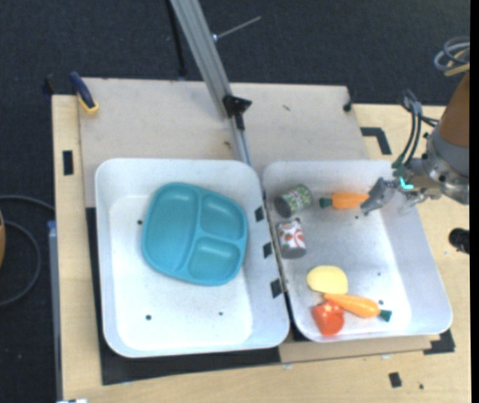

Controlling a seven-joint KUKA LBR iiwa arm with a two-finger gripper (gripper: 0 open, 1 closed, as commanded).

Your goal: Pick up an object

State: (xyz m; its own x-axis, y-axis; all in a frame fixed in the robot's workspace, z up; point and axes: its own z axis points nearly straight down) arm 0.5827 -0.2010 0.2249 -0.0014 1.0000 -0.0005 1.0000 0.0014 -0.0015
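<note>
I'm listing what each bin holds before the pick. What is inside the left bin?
The left bin holds one thing, a teal divided plate, lying flat with three bare compartments. Whatever lies beneath the plate is covered, so I cannot tell.

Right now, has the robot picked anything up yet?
Not yet. Nothing looks done: the toys lie in the right bin. The claw sits low beside the small carrot, seemingly going for it. Grabbing and lifting are left. The teal plate rests in the left bin.

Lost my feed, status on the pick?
Tool low in right white bin, beside small orange carrot. Nothing seen held. Green can lies just beyond the carrot.
</note>
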